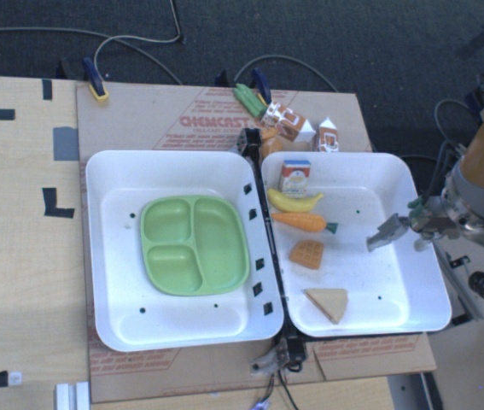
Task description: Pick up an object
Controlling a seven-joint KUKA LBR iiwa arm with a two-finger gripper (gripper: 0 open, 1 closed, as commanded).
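The right bin (395,178) holds a small juice carton (294,178), a yellow banana (294,201), an orange carrot (300,221), a brown toast-like square (307,254) and a tan bread wedge (328,302). My gripper (393,229) hangs over the right part of that bin, well to the right of the food items and apart from them. Nothing shows between its fingers. The grey arm comes in from the right edge.
The left bin (105,178) carries a green divided plate (195,244). Behind the bins on the cardboard lie a green item (249,101) and small cartons (286,122). Cables run across the dark floor at the back.
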